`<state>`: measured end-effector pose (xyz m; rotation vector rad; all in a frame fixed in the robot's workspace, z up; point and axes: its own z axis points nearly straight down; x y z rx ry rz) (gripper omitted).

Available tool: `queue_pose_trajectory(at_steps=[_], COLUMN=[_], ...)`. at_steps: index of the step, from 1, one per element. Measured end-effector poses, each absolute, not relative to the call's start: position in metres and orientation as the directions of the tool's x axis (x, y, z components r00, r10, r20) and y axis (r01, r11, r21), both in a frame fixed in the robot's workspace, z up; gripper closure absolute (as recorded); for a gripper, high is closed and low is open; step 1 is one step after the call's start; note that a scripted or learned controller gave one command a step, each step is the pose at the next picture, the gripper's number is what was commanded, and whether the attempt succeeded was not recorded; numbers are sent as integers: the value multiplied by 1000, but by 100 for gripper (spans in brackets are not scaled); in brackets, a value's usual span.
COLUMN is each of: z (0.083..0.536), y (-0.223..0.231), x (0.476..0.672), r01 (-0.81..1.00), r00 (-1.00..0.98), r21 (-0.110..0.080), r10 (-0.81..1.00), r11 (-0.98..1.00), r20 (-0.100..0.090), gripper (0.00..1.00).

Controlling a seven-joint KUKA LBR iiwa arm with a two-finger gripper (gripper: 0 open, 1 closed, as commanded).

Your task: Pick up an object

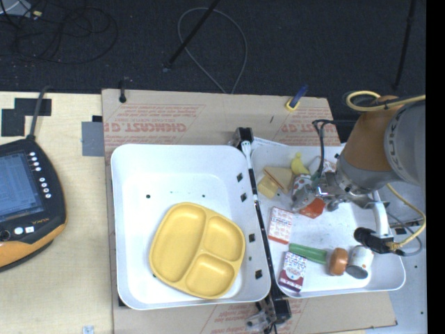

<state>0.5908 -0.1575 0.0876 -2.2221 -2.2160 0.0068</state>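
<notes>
My gripper is low in the right bin, near its back middle, with the grey arm and its orange band reaching in from the right. A small red object lies right under the gripper's tip, touching or nearly touching it. Around it lie a yellow piece, a tan wedge, a red-and-white card, a green stick with an orange knob, a red-and-white packet and a grey cup.
The left bin holds a yellow divided plate. A black divider runs between the bins. A teach pendant lies on the bench at far left. Cables hang by the arm at right.
</notes>
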Motion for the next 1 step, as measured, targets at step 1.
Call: queue_pose_trajectory(at_steps=[1], z=[98], y=[-157], x=[592], r01=[1000], r00=[5], r21=[-4], r10=[1000], r11=[-5], r20=[2], gripper=[100])
